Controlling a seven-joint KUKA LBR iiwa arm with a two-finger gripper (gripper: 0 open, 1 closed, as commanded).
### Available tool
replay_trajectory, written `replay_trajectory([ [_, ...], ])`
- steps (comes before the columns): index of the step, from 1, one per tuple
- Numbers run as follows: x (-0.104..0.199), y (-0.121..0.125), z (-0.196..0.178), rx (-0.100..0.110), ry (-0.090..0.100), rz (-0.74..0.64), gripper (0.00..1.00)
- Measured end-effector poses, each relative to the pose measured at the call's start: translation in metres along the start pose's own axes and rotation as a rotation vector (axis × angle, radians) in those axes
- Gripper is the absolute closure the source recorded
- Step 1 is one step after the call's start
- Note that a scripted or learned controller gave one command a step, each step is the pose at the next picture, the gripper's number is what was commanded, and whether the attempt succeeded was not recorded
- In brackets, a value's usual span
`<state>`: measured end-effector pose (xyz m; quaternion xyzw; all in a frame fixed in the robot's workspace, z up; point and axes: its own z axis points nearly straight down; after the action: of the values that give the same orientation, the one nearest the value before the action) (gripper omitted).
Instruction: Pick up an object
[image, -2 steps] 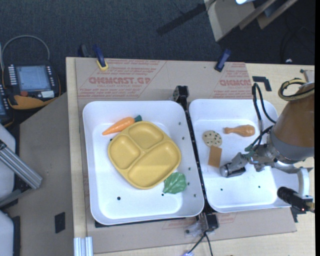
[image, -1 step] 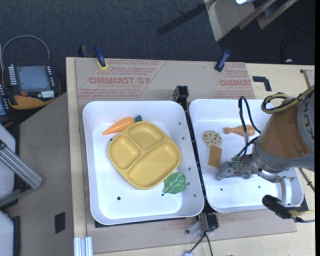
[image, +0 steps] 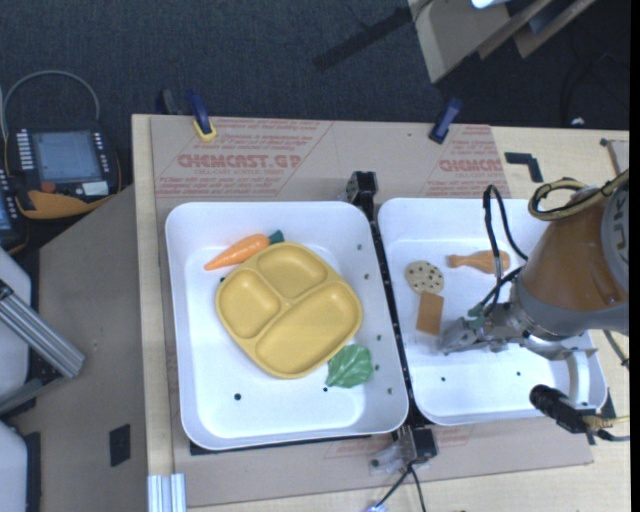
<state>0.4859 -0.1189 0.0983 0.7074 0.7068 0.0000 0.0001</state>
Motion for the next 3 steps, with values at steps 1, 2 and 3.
replay_trajectory([
  [1, 0.009, -0.003, -0.049, -0.005, -0.002, -0.002, 1.00],
  [2, 0.016, 0.001, -0.109, -0.008, -0.002, -0.003, 1.00],
  [3, 0.015, 0.003, -0.163, -0.008, -0.002, -0.002, 1.00],
])
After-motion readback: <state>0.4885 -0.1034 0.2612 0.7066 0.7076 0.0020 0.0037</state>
